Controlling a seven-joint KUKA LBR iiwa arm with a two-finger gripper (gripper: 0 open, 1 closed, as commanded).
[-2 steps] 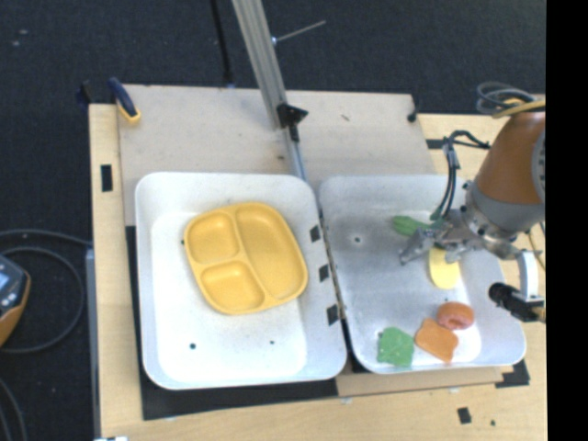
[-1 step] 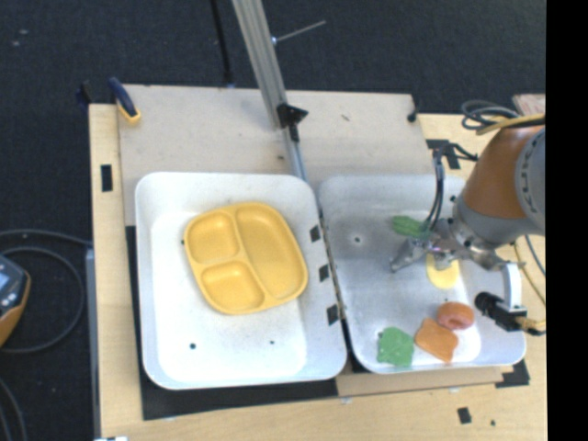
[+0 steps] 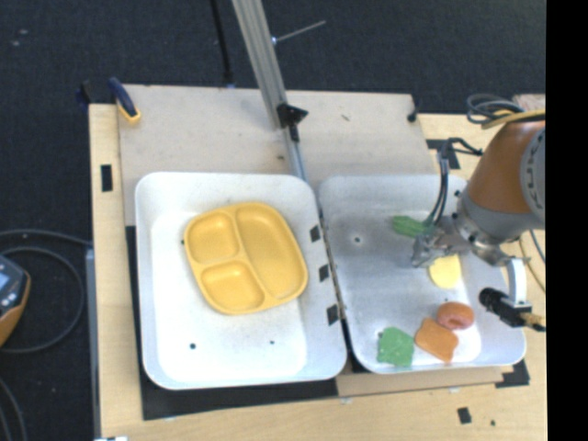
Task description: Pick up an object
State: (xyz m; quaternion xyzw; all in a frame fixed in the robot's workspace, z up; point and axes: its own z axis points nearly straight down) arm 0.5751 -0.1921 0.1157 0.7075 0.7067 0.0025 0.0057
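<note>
We observed the gripper [image 3: 430, 246] low in the right bin [image 3: 367, 211], and we could not tell how its jaws stood, because the wrist and cabling hid them from above. A yellow piece [image 3: 446, 270] lay just beside the jaws on their near side, possibly touching them, and a green piece [image 3: 406, 225] lay just beside them on the far side. We judged the principal risk to be a closure between the two pieces that caught neither, or a pinch on one edge that tipped the piece out on lifting. A second risk was that the descent pushed the yellow piece aside. The orange block [image 3: 436, 340], the reddish round piece [image 3: 455, 316] and the green flat piece [image 3: 396, 347] lay well clear, nearer the camera. The yellow divided plate [image 3: 245, 257] sat in the left bin [image 3: 156, 338].
</note>
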